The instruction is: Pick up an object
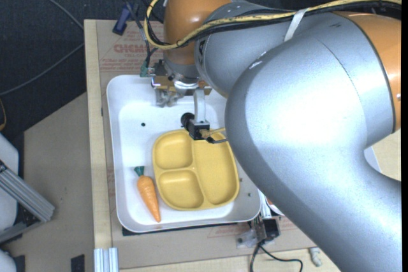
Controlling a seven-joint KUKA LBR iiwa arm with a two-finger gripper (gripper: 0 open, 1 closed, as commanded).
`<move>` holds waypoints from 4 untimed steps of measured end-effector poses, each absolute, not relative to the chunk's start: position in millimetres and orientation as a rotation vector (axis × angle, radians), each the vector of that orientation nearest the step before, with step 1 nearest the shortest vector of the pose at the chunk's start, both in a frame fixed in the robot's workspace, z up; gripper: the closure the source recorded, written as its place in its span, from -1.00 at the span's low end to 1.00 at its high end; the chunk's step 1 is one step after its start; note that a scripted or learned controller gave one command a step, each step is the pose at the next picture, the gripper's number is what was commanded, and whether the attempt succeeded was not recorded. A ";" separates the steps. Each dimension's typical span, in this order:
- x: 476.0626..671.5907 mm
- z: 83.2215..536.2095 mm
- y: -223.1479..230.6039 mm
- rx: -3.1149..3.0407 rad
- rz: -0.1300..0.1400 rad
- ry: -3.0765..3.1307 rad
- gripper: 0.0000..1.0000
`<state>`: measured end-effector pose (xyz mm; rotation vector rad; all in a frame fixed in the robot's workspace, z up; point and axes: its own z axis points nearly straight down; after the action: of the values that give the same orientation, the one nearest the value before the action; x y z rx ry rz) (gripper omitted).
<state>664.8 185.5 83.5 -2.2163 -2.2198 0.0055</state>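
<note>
Camera view, slanting down on the counter — mostly grey arm, sweeping in from the right and covering everything right of the white bin. At the arm's far end, orange band, rounded and glossy. Below that band, tool low over the far end of the bin, close to the bin floor and well apart from the carrot. Cannot tell whether apart or together: small, metallic, seen from above and partly shadowed by the wrist.

Lower in the same bin, the things to pick from. Flat on the bin floor, yellow plate with three compartments, two smaller ones on the left and one long one on the right. Far right corner of it cut off by the arm and by robot hardware in front. Carrot lying flat just beside the near left corner of the plate, green stub toward the far end, tip toward the near rim; touching the plate or not — too close to call.

On the bare floor between tool and plate, dark speck, too small to identify. Near right corner of the bin lost under the arm. Beyond the bin, red printing on the counter, partly covered and not readable in full. At the far left corner, blue connector on a dark cable.
</note>
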 end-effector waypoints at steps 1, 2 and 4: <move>665.0 84.0 184.9 -2.216 0.007 -2.220 1.00; 666.9 365.1 160.9 -2.222 -0.005 -2.225 1.00; 666.2 316.2 115.4 -2.223 0.005 -2.219 -1.00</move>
<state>666.2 115.4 316.2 -2.2227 -2.2191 0.0053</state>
